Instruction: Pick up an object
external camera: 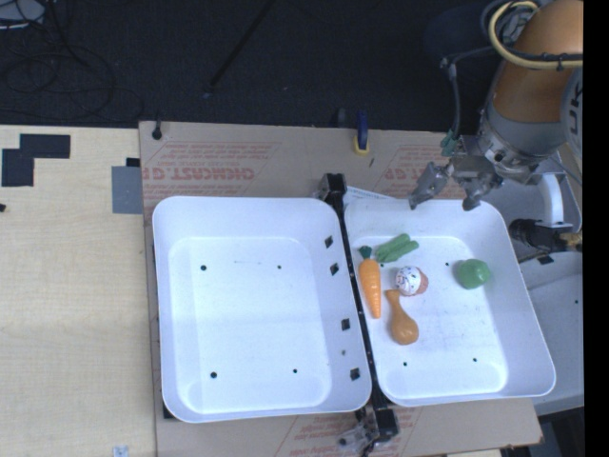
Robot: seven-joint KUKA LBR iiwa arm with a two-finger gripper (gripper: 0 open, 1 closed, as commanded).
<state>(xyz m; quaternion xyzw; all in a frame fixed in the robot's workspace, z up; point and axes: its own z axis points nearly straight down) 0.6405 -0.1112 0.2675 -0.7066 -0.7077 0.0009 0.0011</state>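
Observation:
In the right bin (514, 350) lie an orange toy carrot (370, 287) with a green top, a green pod-shaped piece (396, 248), a small white ball with markings (409, 279), an orange gourd-shaped piece (402, 320) and a green round object (472, 273). My gripper (447, 190) hangs above the far rim of the right bin, its two fingers spread apart with nothing between them. It stands well above and behind all the objects.
The left bin (181, 255) sits beside the right one, joined by a black clamp strip (344, 284). Both rest on a cardboard sheet (238, 165). A blue-and-yellow clip (362, 133) stands at the cardboard's far edge. Cables hang by the arm.

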